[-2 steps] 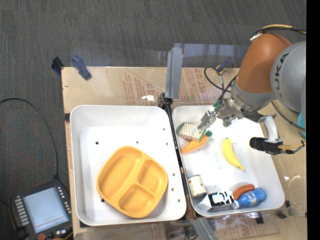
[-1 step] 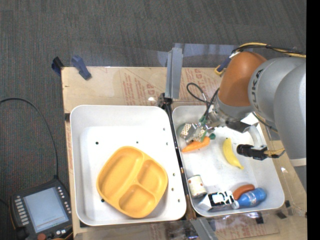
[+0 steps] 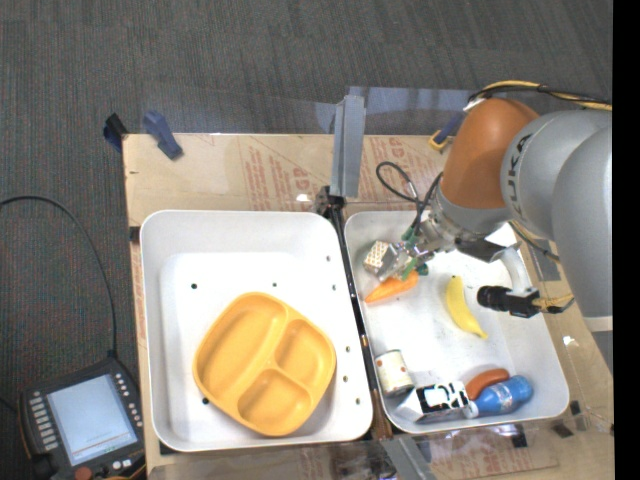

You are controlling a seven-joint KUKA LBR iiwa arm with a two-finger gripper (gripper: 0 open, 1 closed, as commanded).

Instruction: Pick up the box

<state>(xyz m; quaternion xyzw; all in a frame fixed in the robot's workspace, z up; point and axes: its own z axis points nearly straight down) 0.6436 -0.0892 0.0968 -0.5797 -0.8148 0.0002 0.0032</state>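
In the right bin (image 3: pixel 556 363), the hand (image 3: pixel 408 256), grip state unclear, hovers beside the box (image 3: pixel 376 258).

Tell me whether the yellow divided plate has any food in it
Empty. The yellow divided plate lies flat in the left bin, and all its compartments show bare yellow plastic.

Count on inspection: two white bins, a left bin (image 3: pixel 160 268) and a right bin (image 3: pixel 545 353). One yellow divided plate (image 3: pixel 264 363), with three compartments, in the left bin. In the right bin: one carrot (image 3: pixel 392 287), one banana (image 3: pixel 461 307), one small patterned box (image 3: pixel 377 258), one short can (image 3: pixel 393 372), one blue bottle (image 3: pixel 503 396), one reddish sausage-shaped item (image 3: pixel 486 379), and one black-and-white item (image 3: pixel 437 399) of uncertain kind. One handheld control pendant (image 3: pixel 85 423) beside the bench. One robot arm (image 3: pixel 540 183).
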